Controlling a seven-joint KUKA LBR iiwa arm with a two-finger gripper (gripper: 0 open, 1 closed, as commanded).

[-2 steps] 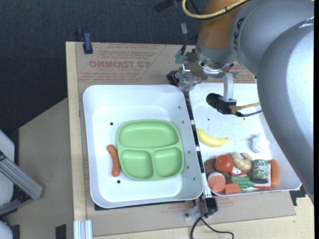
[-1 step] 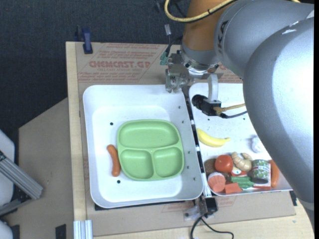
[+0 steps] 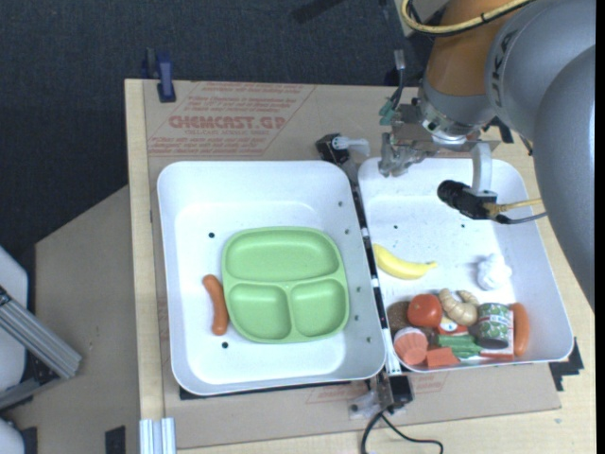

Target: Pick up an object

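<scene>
At the near end of the right bin (image 3: 425, 220), toy food lay crowded in a heap, a tomato (image 3: 425, 310) pressed against its neighbours and a carrot (image 3: 519, 329) by the right wall. A grasp there would likely have caught two things or slipped. In the left bin (image 3: 255, 197) a sausage (image 3: 217, 304) lay just beside the left edge of a green plate (image 3: 284, 282), free on its other side but a long reach across. Farther up the right bin the banana (image 3: 405, 264) lay alone near the left wall, with bare floor around it and a white lump (image 3: 492, 272) well apart to its right, so it seemed the soundest choice. The pincer (image 3: 397, 159) hung over the bin's far left corner, above the table (image 3: 236, 121) edge, and whether it was open or closed could not be told. A good attempt would have brought it toward the near side, straight above the banana's middle, turned to close across the narrow width and clear of the bin wall on the way down.
</scene>
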